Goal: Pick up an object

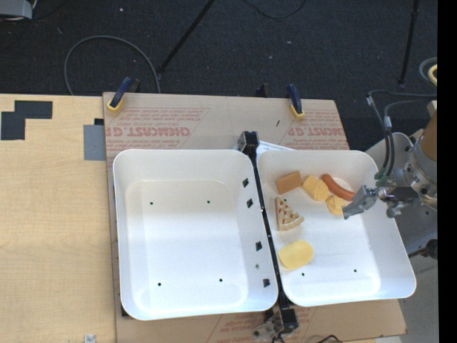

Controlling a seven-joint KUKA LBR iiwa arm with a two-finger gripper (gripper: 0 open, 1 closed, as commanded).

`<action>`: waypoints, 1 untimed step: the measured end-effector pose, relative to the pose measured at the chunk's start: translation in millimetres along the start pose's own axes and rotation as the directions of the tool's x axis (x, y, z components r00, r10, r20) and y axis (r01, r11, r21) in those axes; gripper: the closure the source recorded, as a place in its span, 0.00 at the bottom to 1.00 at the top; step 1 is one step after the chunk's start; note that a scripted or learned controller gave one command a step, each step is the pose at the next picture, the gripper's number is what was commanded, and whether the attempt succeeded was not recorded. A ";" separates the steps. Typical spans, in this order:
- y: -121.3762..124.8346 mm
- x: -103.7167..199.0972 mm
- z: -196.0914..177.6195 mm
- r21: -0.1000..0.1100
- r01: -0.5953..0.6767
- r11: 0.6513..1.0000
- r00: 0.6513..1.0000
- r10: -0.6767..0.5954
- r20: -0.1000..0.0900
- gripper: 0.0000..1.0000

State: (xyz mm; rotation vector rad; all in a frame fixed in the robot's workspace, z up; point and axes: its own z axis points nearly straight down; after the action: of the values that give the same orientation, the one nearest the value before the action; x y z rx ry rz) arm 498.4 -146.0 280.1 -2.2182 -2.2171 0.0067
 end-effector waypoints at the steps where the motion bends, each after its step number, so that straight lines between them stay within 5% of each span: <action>1: 0.9 0.0 -3.0 -0.006 0.000 1.000 1.000 0.000 0.001 0.00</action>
State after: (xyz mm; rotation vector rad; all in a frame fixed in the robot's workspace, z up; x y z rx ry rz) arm 499.3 -146.0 283.1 -2.2215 -2.2211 0.0006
